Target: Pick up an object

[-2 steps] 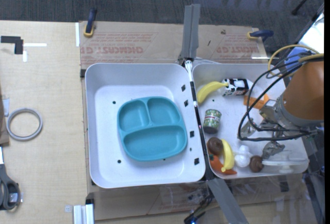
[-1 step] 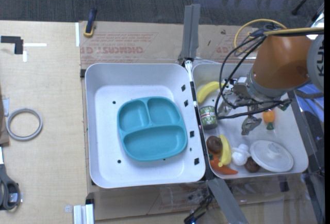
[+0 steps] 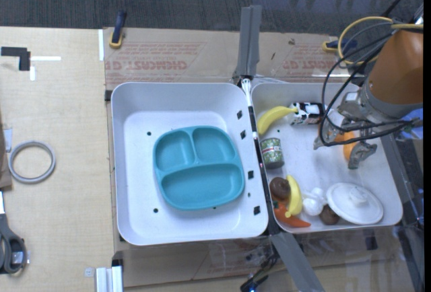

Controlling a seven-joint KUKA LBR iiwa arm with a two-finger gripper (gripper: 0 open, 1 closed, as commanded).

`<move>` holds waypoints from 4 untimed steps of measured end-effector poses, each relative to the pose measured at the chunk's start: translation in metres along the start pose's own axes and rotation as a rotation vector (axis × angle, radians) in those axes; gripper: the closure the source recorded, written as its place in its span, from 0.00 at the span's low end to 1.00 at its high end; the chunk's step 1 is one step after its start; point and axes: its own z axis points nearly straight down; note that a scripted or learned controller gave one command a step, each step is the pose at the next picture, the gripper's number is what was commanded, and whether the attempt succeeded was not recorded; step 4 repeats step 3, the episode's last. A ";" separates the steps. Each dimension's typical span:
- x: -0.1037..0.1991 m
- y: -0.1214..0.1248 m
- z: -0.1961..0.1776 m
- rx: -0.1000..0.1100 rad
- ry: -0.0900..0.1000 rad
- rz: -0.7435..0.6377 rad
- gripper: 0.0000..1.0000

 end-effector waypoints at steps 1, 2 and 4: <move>-0.034 -0.061 0.023 -0.002 0.000 -0.007 0.00; 0.000 -0.033 0.021 -0.007 -0.017 0.012 0.00; 0.002 -0.035 0.011 0.001 -0.014 0.014 1.00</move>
